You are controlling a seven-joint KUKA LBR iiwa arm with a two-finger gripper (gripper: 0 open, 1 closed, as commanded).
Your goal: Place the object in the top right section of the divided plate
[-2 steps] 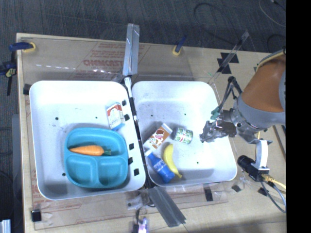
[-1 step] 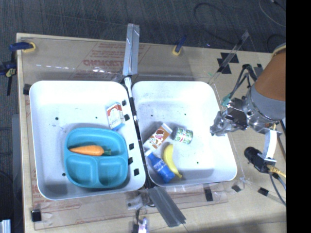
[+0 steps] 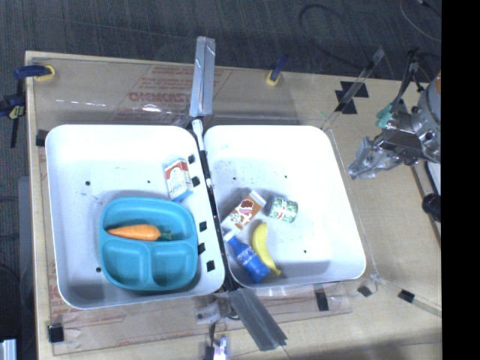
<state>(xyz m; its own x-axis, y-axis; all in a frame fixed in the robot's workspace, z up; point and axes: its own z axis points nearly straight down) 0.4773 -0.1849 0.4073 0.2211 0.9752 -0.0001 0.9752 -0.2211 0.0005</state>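
A blue divided plate [image 3: 150, 265] lies in the left bin. An orange carrot [image 3: 135, 232] rests in its long upper section. In the right bin lie a yellow banana [image 3: 262, 247], a blue packet [image 3: 246, 259], a small green-labelled can [image 3: 283, 209] and a red and white carton [image 3: 244, 212]. A small red and white box [image 3: 177, 178] sits in the left bin just above the plate. My gripper [image 3: 369, 165] hangs outside the right bin, past its right rim, with nothing between its fingers.
The two white bins [image 3: 75, 201] meet at a central divider with black clips [image 3: 202, 201]. A grey bar [image 3: 202, 77] stands behind them. Clamps and cables lie around the bench edges.
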